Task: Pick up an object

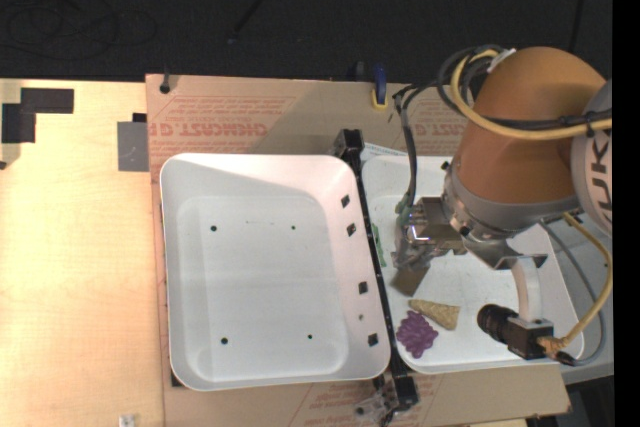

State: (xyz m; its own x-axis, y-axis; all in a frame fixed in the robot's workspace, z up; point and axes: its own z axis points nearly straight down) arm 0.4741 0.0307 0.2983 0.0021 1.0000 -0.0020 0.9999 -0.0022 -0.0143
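Well, the likeliest target from my feed is a small dark-brown piece (407, 281) in the right bin (472, 293), close to that bin's left wall and about halfway down it. The jaws sit directly above it in the view, and the piece's upper end meets the metal of the tool. I cannot tell whether the jaws are spread or pressed together, nor whether the brown piece is actually between them or just lying on the bin floor beneath.

Just below and to the right of the brown piece lies a tan wedge (438, 313), its narrow tip pointing left towards the bin wall. A knobbly purple cluster (417, 334) rests just below the wedge, touching it or nearly so, near the bin's front left corner. All three things are bunched together in the lower left part of the right bin.

The arm (530, 135) comes in from the right and hangs over the middle of that bin, its orange band bulking large and hiding much of the bin's far side, with cables looping round it.

The left bin (260, 265) stands right beside the right one, their rims touching or almost touching along a line of black clips (351, 147). Both bins sit on a sheet of brown cardboard (220, 120) with red print, which in turn lies on the pale wooden desk (70, 265).
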